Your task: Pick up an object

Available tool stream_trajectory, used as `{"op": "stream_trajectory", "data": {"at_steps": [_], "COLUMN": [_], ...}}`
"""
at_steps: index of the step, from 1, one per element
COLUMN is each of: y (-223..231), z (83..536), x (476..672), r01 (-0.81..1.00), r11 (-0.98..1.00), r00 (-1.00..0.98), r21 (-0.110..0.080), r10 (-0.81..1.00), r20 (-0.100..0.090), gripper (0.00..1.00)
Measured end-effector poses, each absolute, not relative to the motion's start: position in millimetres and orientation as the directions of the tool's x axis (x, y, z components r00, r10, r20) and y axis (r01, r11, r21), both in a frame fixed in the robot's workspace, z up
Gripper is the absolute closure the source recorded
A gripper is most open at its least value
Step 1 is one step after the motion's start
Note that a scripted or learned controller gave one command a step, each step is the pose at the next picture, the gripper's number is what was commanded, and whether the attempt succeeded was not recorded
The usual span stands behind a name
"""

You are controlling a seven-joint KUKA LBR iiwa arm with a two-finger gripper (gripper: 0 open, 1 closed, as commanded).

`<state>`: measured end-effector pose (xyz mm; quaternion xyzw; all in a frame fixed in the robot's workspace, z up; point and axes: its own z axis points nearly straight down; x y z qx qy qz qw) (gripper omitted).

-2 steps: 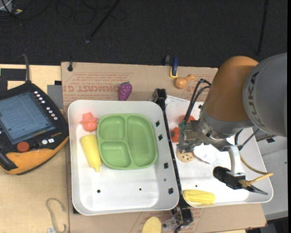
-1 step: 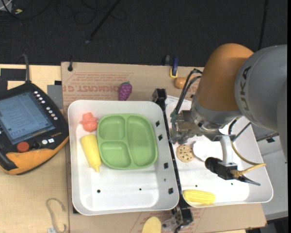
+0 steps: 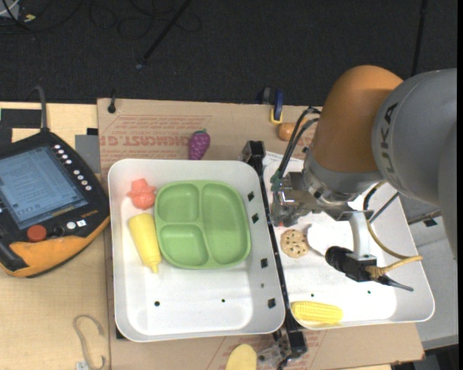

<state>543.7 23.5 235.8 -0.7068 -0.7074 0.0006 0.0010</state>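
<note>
Right bin (image 3: 417, 303), arm (image 3: 386, 141) covering far half, jaws hidden

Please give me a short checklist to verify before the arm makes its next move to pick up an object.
1. Gripper is above the right bin, near its left wall: ok.
2. Object directly under the gripper: cannot tell; the cookie lies just below it in the view.
3. Something already held: cannot tell.
4. Cookie lies free, apart from the corn: ok.
5. Divider wall between the bins is very close to the gripper, collision risk: not ok.
6. Green plate, yellow bottle and pink toy lie in the left bin: ok.
</note>
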Motion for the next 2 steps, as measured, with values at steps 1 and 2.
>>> {"op": "stream_trajectory", "data": {"at_steps": [1,2], "y": [24.6,31.3], "z": [236.9,235.2], "x": [542.2,544.5], "r01": [1.0,1.0], "r11": [-0.002,-0.001], "r00": [0.002,0.001], "r21": [-0.003,-0.003], "r10": [1.0,1.0], "r20": [0.0,0.0], "gripper": [1.0,1.0]}}
